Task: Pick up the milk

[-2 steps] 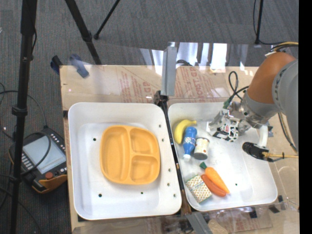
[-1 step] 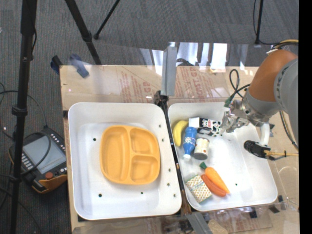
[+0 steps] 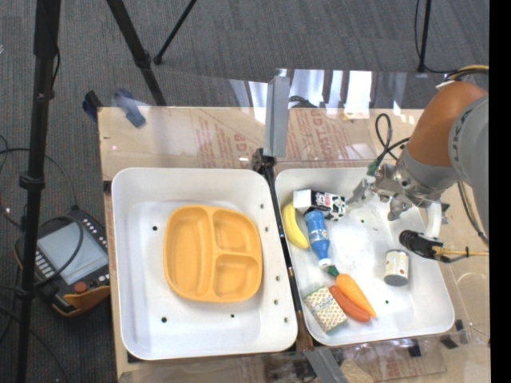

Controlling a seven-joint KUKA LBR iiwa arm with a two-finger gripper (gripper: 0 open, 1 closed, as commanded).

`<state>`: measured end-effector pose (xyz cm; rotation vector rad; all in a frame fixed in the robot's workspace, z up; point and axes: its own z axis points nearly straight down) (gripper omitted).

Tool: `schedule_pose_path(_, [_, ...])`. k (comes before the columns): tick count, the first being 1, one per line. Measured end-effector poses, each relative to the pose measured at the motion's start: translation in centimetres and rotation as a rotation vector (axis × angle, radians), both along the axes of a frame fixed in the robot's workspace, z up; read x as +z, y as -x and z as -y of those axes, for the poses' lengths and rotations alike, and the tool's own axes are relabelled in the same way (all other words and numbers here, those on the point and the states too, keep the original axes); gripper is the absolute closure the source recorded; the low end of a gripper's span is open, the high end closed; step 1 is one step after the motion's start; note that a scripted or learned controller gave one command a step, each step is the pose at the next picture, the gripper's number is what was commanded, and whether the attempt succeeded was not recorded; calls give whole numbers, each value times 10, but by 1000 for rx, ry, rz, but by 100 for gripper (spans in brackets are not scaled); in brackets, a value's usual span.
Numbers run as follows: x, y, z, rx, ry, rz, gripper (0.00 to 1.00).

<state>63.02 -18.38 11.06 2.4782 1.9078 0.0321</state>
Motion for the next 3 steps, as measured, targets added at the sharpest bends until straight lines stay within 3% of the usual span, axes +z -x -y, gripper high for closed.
schedule_pose_path(1, [-24,-14,-72,14,0,-27,0])
schedule_pose_path(2, [-20,-15,-87,337,23,-18,0])
schedule_pose_path(3, [87,-18,-152,602,21,-7,0])
